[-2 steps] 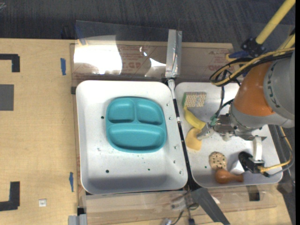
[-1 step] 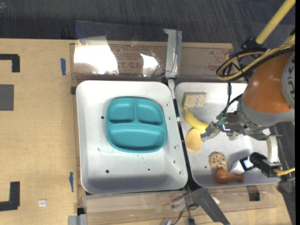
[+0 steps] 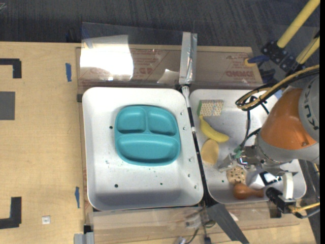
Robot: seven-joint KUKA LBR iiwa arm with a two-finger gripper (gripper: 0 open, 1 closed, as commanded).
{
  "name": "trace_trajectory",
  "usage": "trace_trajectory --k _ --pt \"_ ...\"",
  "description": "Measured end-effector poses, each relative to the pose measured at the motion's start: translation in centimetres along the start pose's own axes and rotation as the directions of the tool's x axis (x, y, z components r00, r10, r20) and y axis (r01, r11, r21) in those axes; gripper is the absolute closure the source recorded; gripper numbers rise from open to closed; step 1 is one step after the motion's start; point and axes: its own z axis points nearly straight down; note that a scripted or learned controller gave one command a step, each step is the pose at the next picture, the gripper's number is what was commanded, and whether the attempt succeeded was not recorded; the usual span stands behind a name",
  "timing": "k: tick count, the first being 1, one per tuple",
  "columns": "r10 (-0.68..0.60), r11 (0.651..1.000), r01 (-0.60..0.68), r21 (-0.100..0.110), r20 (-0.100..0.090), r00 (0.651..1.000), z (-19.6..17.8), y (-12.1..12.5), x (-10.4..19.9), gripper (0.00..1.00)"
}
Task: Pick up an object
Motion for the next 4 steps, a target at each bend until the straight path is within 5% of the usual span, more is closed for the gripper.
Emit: trace_trajectory --k 1,2,4 --pt "-0.015 1.0 0.015 -0.006 0.001 1.0 0.3 4.1 -0.7 0.0" --pt "-0.177 0.984 0.177 -0.009 0.003 0.984 0.3 0.1 0.7 0.0" --pt "-0.156 0.988 0.156 -0.006 0.002 0.988 0.4 12.4 1.4 0.0"
